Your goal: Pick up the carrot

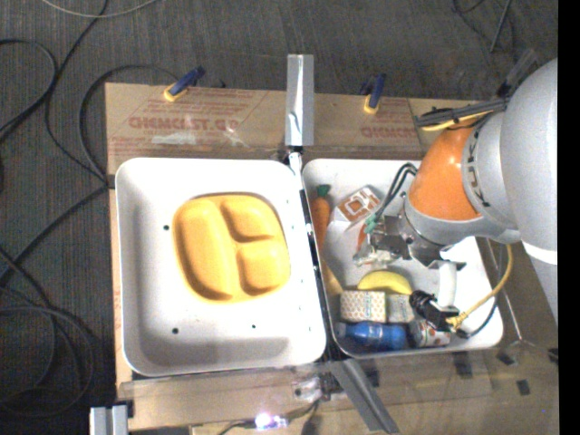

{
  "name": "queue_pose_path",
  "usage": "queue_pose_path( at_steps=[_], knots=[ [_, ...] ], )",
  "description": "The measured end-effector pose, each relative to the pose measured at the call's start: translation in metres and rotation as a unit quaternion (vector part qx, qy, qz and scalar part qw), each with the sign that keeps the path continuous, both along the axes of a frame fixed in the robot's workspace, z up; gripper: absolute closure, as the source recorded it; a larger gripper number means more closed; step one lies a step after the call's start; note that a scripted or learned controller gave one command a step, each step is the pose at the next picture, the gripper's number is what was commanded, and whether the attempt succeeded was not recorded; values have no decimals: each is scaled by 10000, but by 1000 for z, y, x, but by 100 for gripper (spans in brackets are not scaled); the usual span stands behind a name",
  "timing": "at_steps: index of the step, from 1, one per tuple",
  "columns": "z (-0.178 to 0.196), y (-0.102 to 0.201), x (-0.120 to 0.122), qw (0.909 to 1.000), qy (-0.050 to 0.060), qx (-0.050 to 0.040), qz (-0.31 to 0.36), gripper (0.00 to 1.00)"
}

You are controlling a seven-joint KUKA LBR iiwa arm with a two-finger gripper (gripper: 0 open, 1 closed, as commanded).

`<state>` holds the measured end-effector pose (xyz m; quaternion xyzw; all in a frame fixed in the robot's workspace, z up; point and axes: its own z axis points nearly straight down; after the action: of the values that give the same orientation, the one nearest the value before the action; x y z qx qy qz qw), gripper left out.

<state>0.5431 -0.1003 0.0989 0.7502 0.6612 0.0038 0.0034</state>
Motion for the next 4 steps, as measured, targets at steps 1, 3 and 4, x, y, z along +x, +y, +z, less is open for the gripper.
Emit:
queue_pose_path(
  at_steps=[1,3,4],
  knots=[
    [-8,-9,-18,9838,-38,35,-1789,100],
    [7,-17,-15,9956,81,11,-936,100],
    [84,27,7,9535,66,-6,-3014,100]
  ],
)
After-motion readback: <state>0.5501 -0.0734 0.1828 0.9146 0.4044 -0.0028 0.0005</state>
